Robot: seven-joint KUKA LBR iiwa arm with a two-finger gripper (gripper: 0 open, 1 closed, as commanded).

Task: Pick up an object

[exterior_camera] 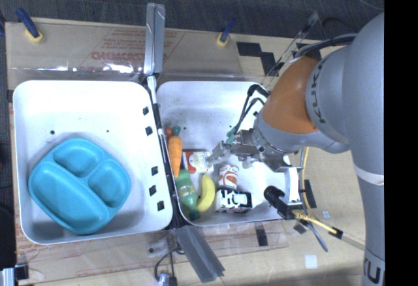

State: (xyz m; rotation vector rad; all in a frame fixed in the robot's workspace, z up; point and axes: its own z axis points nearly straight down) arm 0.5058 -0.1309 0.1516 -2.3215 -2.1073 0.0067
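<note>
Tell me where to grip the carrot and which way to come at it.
Take the carrot across its thick orange middle, coming straight down from above. It lies flat, lengthwise beside the right bin's left wall, so fingers should probably close across its width; clearance by the wall looks tight.

Turquoise divided plate (78,185), orange carrot (175,153), yellow banana (207,192), green bottle (186,189), white bins (39,98).
</note>
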